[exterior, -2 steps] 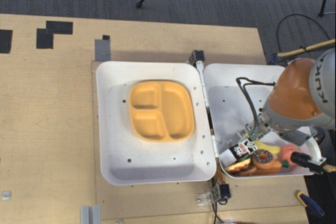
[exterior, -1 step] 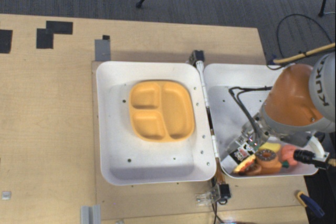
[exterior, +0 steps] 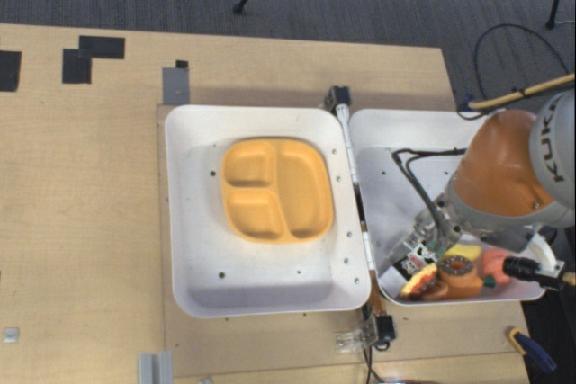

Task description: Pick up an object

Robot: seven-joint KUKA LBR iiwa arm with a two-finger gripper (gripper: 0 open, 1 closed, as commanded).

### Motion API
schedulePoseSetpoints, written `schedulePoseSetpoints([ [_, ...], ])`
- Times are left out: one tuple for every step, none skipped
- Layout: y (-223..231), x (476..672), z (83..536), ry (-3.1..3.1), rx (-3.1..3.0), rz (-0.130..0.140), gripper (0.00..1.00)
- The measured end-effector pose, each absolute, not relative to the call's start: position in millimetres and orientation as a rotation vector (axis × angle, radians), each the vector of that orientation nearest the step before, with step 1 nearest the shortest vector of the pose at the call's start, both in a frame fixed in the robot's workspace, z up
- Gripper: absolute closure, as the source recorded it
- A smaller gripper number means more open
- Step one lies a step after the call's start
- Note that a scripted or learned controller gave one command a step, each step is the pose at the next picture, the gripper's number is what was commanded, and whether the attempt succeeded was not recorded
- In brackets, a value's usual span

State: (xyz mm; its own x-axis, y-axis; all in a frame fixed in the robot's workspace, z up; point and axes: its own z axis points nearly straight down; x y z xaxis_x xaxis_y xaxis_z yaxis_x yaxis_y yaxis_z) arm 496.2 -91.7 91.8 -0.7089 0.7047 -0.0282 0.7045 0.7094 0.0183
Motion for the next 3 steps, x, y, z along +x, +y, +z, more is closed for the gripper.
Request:
schedulePoseSetpoints([
  [-90.2, 489.3, 89.8, 2.45, 1.963, 0.009, 0.0],
  [-91.7, 495.2, 91.2, 2.741, 1.478, 0.015, 0.0],
  [-91.6, 495.0, 91.1, 2.741, 1.479, 0.015, 0.0],
])
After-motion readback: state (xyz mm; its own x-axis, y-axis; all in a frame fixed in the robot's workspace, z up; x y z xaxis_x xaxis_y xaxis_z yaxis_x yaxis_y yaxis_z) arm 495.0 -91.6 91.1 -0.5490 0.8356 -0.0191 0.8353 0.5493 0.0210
